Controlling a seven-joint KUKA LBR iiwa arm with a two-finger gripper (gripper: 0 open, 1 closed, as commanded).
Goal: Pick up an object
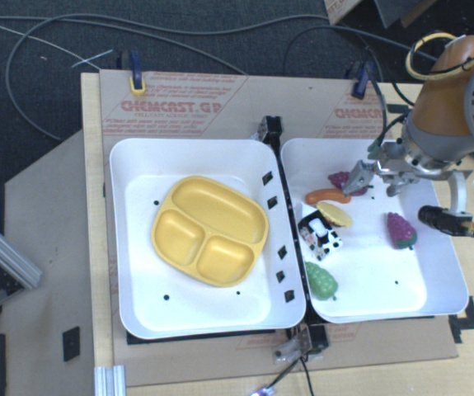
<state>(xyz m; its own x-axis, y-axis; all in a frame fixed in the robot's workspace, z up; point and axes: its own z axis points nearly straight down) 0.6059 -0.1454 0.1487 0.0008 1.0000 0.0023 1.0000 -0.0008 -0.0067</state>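
The right bin (434,291) holds several small toys. An orange carrot-like piece (327,196) lies at its left, with a yellow piece (335,214) just below it. A black-and-white toy cow (319,238) and a green piece (321,281) sit nearer the front-left corner. A purple grape bunch (401,230) lies mid-right, and a small dark pink piece (339,178) is at the upper left. My gripper (377,180) hangs over the bin's upper middle, open, with nothing between its fingers. Its left finger (360,175) is right beside the dark pink piece.
The left bin (129,221) holds a yellow divided plate (210,229). A black divider with clips (279,221) runs between the bins. The arm's grey body with an orange band (451,97) enters from the right, and a black fitting (447,219) hangs over the right bin's edge.
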